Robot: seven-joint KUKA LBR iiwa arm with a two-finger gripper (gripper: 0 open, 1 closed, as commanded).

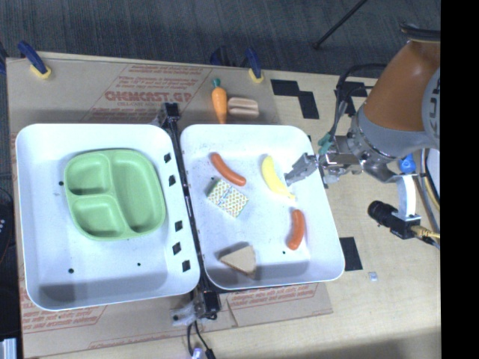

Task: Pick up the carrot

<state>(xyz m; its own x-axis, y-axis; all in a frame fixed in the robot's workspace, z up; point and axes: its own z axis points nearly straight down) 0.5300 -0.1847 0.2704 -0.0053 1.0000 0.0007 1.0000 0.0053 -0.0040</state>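
The carrot (218,102), orange with a green top, lies on the cardboard just behind the right bin (318,234), outside both bins, with its top pointing away. My gripper (300,168) hangs over the right bin's right side, next to a yellow banana (275,178). It is well to the right of the carrot and nearer the front. Nothing shows in its grasp.
A hot dog in a bun (243,108) lies right beside the carrot. The right bin holds two sausages (227,169) (296,229), a checkered packet (227,199) and a bread slice (238,259). A green divided plate (114,193) sits in the left bin (34,268). Clamps stand at the bench's back edge.
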